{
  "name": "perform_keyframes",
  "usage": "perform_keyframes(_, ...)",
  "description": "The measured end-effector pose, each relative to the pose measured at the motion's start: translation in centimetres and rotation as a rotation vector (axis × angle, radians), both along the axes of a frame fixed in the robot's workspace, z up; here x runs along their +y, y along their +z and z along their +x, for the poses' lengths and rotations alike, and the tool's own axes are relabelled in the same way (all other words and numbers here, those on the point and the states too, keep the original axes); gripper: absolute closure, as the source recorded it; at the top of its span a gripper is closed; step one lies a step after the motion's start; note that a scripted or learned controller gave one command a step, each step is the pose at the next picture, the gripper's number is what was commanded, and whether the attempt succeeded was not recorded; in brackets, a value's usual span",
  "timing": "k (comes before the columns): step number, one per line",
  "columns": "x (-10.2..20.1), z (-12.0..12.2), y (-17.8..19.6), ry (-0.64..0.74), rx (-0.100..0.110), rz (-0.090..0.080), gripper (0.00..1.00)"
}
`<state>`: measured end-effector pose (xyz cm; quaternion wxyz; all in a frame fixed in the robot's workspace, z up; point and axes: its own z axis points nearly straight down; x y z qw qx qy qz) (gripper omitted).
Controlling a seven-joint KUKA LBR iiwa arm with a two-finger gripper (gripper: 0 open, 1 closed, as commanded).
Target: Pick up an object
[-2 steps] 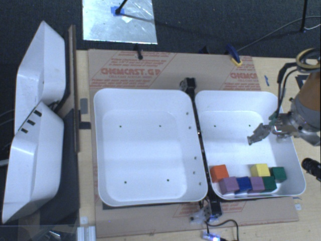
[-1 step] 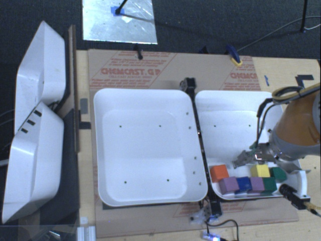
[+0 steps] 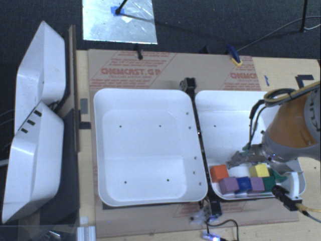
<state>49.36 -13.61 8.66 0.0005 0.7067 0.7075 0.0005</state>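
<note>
Grey KUKA arm with orange band reaching in from right, hanging over right shallow white plastic bin. Two-finger gripper hovering just above small coloured blocks crowded along bin's near wall, likely choosing one; jaw state: cannot tell.

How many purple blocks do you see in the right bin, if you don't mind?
2, both along the right bin's near edge: one purple block beside the orange block, another purple block right of the blue block. The arm may hide more.
</note>
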Motion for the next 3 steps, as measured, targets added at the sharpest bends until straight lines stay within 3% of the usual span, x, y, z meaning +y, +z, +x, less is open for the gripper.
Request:
perform_keyframes(1, -6.9, 1.5, 0.0, 0.043, 0.0, -0.003, 0.0)
perform_keyframes(3, -5.4, 0.0, 0.0, 0.0, 0.001, 0.0, 0.0)
